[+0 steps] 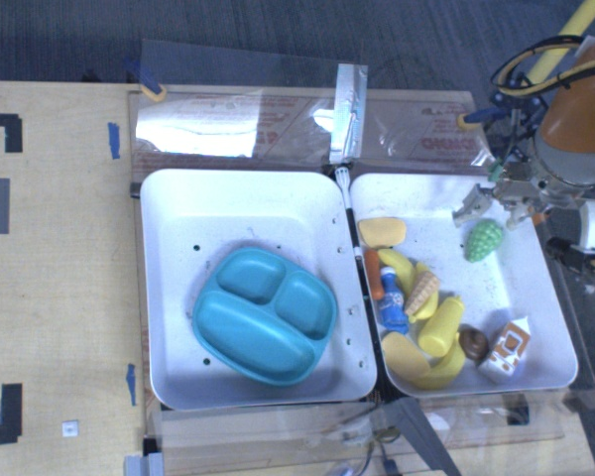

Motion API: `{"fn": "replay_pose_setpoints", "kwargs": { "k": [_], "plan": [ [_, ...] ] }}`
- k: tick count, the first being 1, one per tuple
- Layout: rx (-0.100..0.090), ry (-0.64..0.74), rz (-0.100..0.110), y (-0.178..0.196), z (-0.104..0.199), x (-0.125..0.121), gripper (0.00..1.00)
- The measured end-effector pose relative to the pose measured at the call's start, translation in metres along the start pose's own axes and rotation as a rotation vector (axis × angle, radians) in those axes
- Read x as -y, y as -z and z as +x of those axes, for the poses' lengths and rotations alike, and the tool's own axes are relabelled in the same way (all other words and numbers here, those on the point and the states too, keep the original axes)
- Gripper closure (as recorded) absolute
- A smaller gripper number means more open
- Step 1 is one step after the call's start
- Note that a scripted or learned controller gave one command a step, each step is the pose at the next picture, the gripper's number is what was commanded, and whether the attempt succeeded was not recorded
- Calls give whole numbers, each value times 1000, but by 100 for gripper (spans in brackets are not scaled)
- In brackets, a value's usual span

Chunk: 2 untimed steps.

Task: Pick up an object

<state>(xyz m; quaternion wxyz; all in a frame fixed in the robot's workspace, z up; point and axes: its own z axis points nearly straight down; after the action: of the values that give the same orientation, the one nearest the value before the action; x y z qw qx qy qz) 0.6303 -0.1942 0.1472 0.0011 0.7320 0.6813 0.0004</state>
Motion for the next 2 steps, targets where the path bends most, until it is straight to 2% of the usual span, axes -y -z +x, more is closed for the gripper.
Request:
{"fn": "replay_pose_setpoints", "kwargs": {
  "k": [1,2],
  "plan": [
    [-14,139,-4,-58,-14,2,0],
    [-3,135,-8,-47,-20,2,100]
  ]
}}
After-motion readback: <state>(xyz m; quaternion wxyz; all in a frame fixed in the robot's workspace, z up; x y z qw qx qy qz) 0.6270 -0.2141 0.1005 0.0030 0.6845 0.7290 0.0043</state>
